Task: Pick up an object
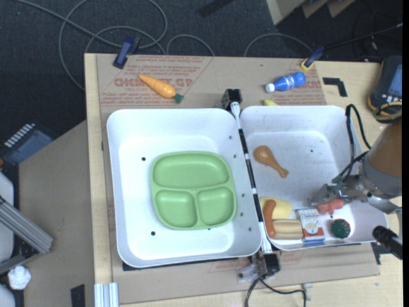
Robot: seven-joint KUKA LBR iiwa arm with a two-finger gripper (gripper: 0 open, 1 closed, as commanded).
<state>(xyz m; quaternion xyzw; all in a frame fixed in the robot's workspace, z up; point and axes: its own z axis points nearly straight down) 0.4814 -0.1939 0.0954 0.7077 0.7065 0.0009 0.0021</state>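
In the right bin [300,123] lie several toy foods. A brown drumstick [270,160] rests near the bin's left wall. At the front sit a hot dog [285,228], a yellow piece [282,208], a small printed carton [310,224] and a green ball [340,228]. My gripper [327,199] is low over the bin's right front part, right above a small red piece [330,205]. The view does not show whether it grips that piece.
The left bin [128,171] holds a green divided plate [192,189]. Behind the bins on the bench lie a carrot [160,86] and a blue bottle [286,82]. A black cable [353,133] runs along the right bin's right side toward my wrist.
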